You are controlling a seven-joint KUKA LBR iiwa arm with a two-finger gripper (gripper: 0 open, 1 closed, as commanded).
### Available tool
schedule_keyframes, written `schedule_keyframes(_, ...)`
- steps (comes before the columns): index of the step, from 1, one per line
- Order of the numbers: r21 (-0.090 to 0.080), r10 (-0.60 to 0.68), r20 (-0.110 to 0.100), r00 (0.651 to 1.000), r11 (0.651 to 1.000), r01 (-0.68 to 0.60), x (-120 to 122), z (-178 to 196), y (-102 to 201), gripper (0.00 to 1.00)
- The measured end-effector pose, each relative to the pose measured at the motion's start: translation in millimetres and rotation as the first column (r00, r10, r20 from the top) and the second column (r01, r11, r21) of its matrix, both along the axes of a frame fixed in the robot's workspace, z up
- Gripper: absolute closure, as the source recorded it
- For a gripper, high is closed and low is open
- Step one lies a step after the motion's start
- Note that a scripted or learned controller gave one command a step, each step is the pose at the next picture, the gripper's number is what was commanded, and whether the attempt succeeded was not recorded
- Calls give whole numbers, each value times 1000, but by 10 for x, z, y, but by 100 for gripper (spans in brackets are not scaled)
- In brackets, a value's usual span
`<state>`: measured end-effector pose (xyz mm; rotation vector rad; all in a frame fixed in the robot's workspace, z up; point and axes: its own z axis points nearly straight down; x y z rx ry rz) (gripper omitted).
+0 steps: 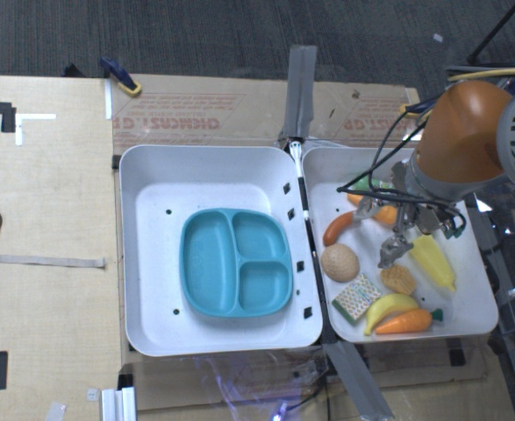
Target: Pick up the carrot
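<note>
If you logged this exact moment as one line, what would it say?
task: pick up carrot | end effector: over right bin, holding nothing | carrot: front of bin, beside banana, untouched | status: not yet grasped

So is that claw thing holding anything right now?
Gripper: cannot be told if open or closed; nothing visibly held. It hangs over the right bin, and the carrot lies apart near the front.

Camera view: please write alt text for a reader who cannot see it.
The gripper hangs over the right bin among toy food, with the carrot lying near the front wall beside a banana. The left bin contains a blue divided tray.
</note>
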<state>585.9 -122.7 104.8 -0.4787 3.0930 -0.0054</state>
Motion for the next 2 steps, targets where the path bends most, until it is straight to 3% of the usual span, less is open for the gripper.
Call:
schedule_keyframes(1,-1,1,7,1000,1000,-1,22,108,1,100)
schedule_keyframes(2,3,-44,-6,999,999,44,394,926,777,100)
